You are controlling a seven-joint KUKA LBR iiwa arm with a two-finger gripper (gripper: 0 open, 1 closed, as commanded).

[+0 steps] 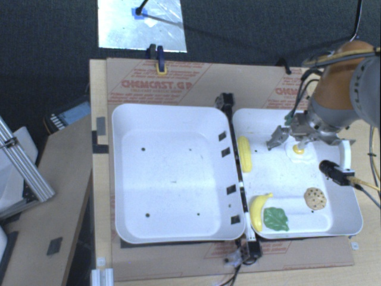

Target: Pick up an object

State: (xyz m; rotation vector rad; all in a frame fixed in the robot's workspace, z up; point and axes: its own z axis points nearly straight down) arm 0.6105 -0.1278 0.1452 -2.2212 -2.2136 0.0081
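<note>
The right bin (pixel 280 177) holds several small objects. A yellow corn-like piece (pixel 244 154) lies along its left wall. A banana (pixel 259 210) and a green leafy piece (pixel 275 219) sit at the front left, and a brown cookie (pixel 315 198) at the front right. A small white and yellow egg-like piece (pixel 299 151) lies near the back right. My gripper (pixel 297 142) hangs just over that piece, open, with one grey finger (pixel 277 139) out to its left. Nothing is held between the fingers.
The left bin (pixel 119 159) stands beside the right one, and black clips (pixel 232 189) sit along the shared wall. A black plug on a cable (pixel 333 173) hangs over the right bin's right side. My arm (pixel 339 94) covers the back right corner.
</note>
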